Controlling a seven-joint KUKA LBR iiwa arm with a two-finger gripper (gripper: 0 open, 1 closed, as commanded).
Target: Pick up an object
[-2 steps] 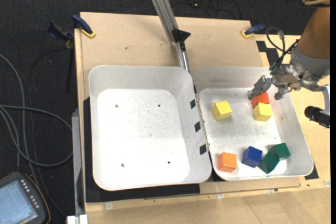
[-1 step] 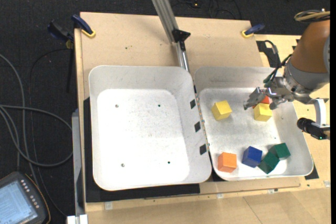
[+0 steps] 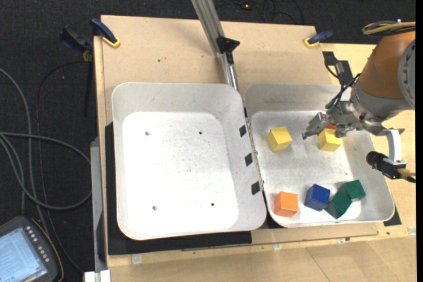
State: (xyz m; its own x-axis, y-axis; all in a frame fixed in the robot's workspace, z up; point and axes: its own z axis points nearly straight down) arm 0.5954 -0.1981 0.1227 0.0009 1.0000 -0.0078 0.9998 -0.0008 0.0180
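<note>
My pincer (image 3: 328, 128): low in the right bin (image 3: 377, 211), fingers closed around a yellow block (image 3: 329, 140).
Second yellow block (image 3: 279, 138): lies just left.
Front of bin: orange block (image 3: 285, 203), blue block (image 3: 318, 197), green blocks (image 3: 346, 197).

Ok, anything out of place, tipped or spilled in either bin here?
Nothing stands out. The blocks all sit inside the right bin: one yellow block mid-bin, another yellow block right at the gripper, and orange, blue and two green blocks along the near edge. The left bin just looks speckled.
</note>
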